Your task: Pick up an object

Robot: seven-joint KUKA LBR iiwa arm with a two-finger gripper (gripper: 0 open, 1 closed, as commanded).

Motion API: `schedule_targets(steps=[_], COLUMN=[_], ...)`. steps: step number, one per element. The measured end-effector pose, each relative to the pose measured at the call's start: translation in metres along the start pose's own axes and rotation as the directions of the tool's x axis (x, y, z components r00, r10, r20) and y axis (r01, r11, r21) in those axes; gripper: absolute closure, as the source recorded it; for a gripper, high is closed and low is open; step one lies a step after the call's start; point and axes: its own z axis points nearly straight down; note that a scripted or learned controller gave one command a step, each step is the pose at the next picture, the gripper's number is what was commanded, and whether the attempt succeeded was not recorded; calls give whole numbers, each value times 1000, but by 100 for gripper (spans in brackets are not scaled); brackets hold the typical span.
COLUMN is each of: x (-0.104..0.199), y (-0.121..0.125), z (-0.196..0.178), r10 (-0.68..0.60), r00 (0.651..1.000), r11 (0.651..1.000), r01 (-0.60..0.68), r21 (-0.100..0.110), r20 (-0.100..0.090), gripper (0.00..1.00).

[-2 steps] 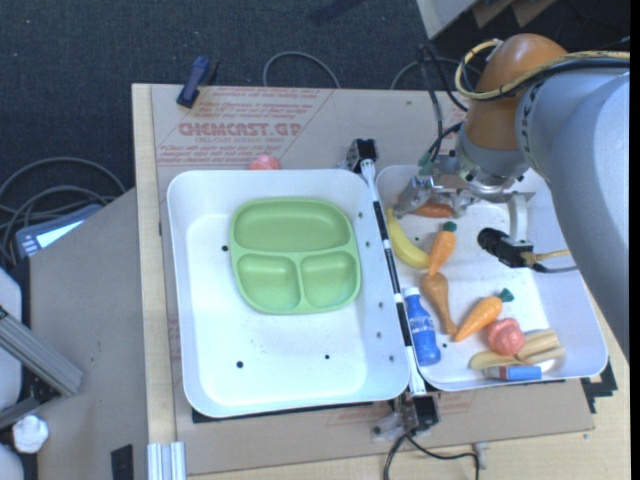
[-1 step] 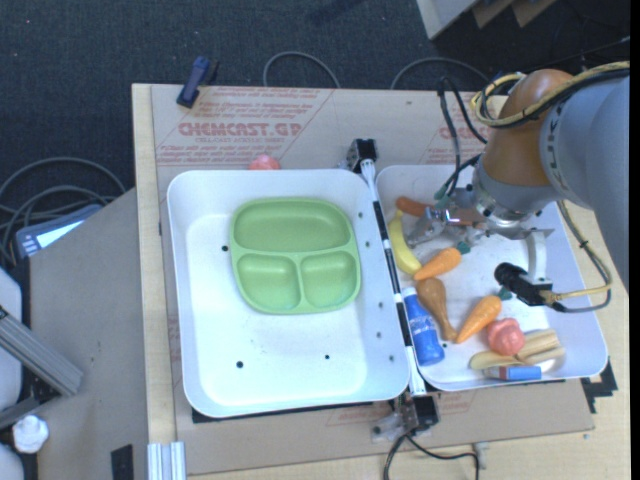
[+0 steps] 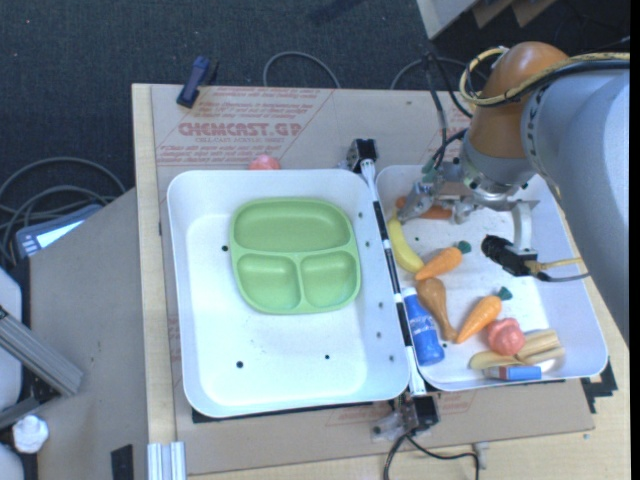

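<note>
Toy food scattered in right bin point(image 3: 590, 353): banana point(image 3: 403, 247) along left wall, carrot point(image 3: 440, 262) just beside it, 2nd carrot point(image 3: 479, 316) lower w/ green tip up, brownish pear-like piece point(image 3: 435, 303) btwn them, blue bottle point(image 3: 423, 330) by left wall, red round item point(image 3: 506, 336) + tan stick point(image 3: 520, 352) near front right corner. Orange item point(image 3: 432, 211) at back of bin, partly hidden under wrist. Arm point(image 3: 560, 98) in from right, low over back of right bin; jaws state – can't tell, hidden by wrist housing. Left bin point(image 3: 200, 368) w/ green 3-compartment plate point(image 3: 296, 253) lying flat. Bins touching, side by side on worktop point(image 3: 160, 128)
</note>
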Motion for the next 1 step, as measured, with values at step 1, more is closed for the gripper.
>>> schedule_targets(steps=[1], x=[-3], y=[-74], z=[0], r10=[2], r00=[1000], r11=[1000], r01=[-2], r21=[2], r20=[0], gripper=[0])
